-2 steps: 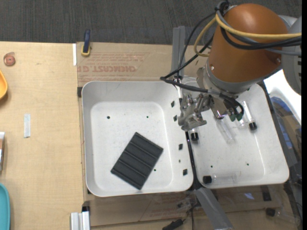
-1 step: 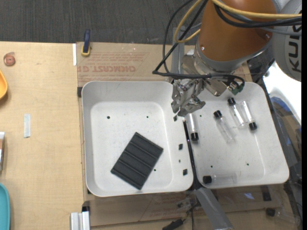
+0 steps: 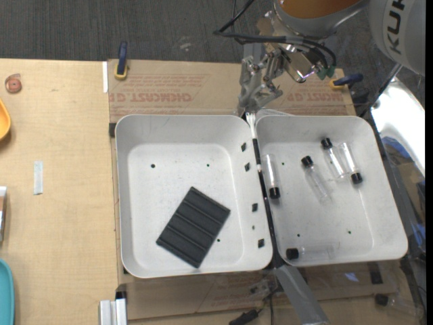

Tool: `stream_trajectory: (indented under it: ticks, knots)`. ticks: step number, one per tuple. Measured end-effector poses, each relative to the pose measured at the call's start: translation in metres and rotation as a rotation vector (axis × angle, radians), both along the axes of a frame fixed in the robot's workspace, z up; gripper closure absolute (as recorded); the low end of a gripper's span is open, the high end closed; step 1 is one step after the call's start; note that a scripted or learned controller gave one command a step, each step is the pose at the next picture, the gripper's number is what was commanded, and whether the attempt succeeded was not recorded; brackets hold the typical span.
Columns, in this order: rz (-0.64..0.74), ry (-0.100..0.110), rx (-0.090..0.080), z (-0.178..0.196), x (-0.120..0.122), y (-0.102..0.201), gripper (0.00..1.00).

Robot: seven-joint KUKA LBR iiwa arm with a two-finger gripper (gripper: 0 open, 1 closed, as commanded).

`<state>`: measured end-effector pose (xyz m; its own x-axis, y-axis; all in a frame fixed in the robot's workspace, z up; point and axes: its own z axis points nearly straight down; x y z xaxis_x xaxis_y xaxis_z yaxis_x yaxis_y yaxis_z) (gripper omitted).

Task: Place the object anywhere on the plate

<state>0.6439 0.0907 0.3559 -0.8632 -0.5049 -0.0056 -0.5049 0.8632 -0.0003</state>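
The bench (image 3: 54,147) carries a brown cardboard sheet (image 3: 176,90) toward its far edge, and two white bins rest on that: the left bin (image 3: 125,202) and the right bin (image 3: 385,181), touching along their inner walls.

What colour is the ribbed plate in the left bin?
Dark grey to black, with lengthwise ribs: the plate shows plainly in the camera view.

Red print reading "CHEMCEST" is showing upside down, twice over, on the brown cardboard sheet (image 3: 203,90) lying behind the two bins. The white arm housing (image 3: 399,15) at the upper right is showing black letters "KU", cut off at the frame's edge.
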Motion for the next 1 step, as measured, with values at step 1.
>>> stream_trajectory:
  ticks: [1]
  knots:
    - [0.556, -0.001, -0.001, 0.0863, 0.0162, 0.034, 1.0]
